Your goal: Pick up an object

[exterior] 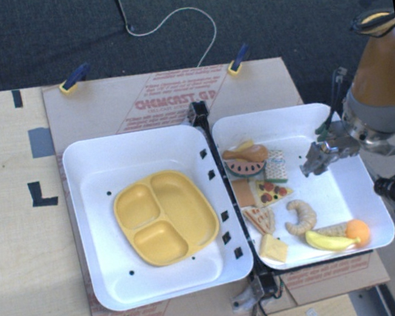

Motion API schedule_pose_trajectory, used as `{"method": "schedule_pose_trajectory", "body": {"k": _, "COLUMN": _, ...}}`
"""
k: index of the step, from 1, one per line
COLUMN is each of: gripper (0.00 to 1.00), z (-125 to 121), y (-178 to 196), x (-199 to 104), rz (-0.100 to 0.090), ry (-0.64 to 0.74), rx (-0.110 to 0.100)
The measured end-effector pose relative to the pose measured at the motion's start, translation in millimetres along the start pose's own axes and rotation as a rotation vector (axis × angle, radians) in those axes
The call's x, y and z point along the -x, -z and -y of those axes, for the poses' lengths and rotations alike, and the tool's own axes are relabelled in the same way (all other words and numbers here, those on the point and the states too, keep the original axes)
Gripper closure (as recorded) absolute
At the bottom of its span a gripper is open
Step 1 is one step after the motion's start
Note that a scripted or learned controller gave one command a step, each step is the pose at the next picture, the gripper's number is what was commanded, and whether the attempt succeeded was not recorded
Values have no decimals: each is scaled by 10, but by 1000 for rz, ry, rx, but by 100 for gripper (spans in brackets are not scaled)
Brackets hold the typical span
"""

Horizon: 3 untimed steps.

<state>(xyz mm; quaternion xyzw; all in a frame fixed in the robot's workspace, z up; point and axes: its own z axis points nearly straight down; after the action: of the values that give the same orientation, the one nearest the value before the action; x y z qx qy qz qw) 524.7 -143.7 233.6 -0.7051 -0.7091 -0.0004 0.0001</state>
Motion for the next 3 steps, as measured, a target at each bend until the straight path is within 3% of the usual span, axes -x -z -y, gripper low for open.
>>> {"method": "schedule_pose_trajectory", "body": {"k": 1, "gripper": 100, "z": -351, "y": -144, "x": -380, "rz": 0, "ry": 0, "rx": -2}}
{"method": "schedule_pose_trajectory", "body": {"k": 3, "gripper": 100, "z": -970, "y": -2, "x": -1092, "rz": 0, "ry": -1, "rx": 0}}
